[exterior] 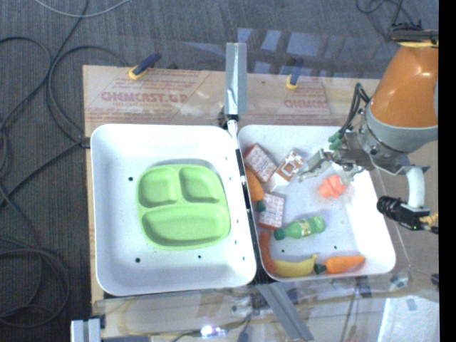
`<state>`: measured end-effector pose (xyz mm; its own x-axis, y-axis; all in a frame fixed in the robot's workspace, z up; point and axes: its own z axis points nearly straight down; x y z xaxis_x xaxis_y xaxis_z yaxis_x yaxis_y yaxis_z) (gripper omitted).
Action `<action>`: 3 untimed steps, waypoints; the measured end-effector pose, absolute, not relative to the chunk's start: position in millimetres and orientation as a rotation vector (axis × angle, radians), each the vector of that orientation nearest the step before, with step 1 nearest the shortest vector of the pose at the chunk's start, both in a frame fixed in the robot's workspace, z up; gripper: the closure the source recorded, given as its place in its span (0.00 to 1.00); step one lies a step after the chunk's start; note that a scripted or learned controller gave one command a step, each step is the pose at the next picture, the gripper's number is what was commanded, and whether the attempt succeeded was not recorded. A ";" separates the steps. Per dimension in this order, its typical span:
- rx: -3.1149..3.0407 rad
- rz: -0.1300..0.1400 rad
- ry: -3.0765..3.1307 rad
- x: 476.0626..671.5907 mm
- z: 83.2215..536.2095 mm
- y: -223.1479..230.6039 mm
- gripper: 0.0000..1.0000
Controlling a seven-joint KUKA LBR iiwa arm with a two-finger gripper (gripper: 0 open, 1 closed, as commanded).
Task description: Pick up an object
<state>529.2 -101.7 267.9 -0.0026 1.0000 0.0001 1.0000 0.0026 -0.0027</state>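
Observation:
My gripper (329,167) hangs over the upper right part of the right bin (381,251), its fingers spread and open with nothing between them. Just below it on the bin floor lies a small salmon-orange object (333,187). To its left sit a red and white box (260,162) and a small orange-white carton (290,166). Lower down are another patterned box (271,209), a green bottle (301,228) on its side, a yellow banana (294,266) and an orange carrot (340,263).
The left bin (107,191) holds a green divided tray (184,205). An orange piece (253,185) leans along the right bin's left wall. A grey upright bar (235,84) stands behind the bins. Cables lie on the floor at left.

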 end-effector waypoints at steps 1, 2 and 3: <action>-2.127 0.000 -2.311 613.2 129.3 -143.5 0.00; -2.078 -0.023 -2.386 624.1 114.6 -128.7 0.00; -2.085 -0.031 -2.392 627.1 129.4 -129.5 1.00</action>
